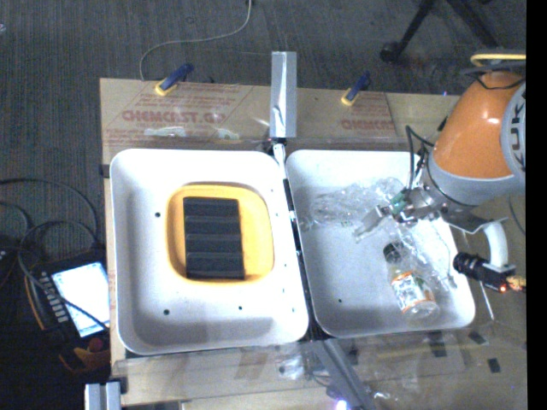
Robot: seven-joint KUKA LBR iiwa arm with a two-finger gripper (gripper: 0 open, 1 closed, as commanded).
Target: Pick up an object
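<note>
In the right bin (pixel 329 310) lies a crumpled clear plastic item (pixel 342 205) toward the back left. A clear plastic bottle with an orange and white label (pixel 411 290) rests near the front right, and a small dark cap (pixel 393 250) sits just behind it. My gripper (pixel 398 208) reaches in from the right below the orange wrist band (pixel 479 135). It hangs low over the clear plastic, close to that item's right end. Glare and the see-through plastic hide what lies at its tip.
The left bin (pixel 137 306) holds a yellow tray with a black ribbed block (pixel 214 237) in it. A metal post (pixel 283 92) stands behind the seam between the bins. A tablet and cables (pixel 73 293) lie on the floor at the left.
</note>
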